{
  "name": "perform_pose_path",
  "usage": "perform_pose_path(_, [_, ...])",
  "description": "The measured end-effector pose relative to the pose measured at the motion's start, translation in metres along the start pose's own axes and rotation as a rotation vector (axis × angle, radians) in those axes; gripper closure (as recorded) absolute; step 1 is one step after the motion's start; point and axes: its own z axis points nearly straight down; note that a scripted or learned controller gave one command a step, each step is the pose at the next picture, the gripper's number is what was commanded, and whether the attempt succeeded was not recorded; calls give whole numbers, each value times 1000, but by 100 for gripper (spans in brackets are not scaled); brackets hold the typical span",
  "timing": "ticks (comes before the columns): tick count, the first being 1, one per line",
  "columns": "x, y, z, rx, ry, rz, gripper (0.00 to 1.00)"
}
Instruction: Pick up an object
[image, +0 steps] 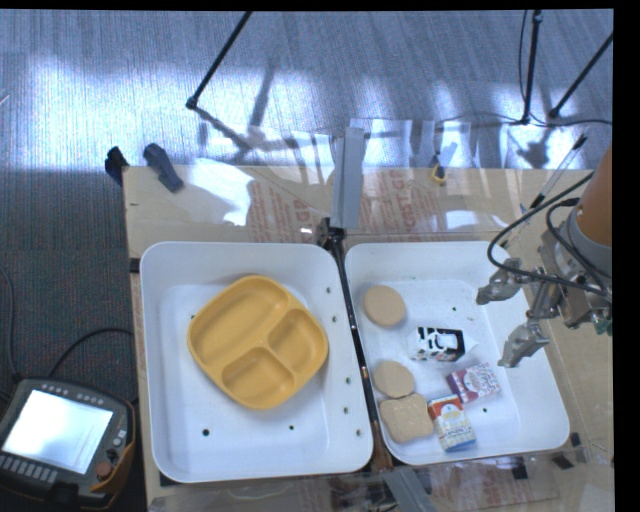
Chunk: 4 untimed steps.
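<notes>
- Gripper: over the right bin's right side, fingers spread wide, nothing between them.
- Right bin contents: three tan round biscuits, black-and-white packet, red-and-white carton, small orange-and-white box.
- Left bin: yellow sectioned plate.

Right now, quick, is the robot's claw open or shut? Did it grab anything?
Gripper: open, fingers spread apart, holding nothing, above the right bin beside the black-and-white carton.
</notes>
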Motion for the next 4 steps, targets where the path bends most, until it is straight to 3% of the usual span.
perform_pose_path(1, [-3, 30, 132, -2, 12, 186, 0])
perform_pose_path(2, [-11, 45, 181, 0, -36, 564, 0])
perform_pose_path(3, [-18, 45, 166, -1, -57, 558, 100])
perform_pose_path(4, [-40, 134, 94, -1, -5, 395, 100])
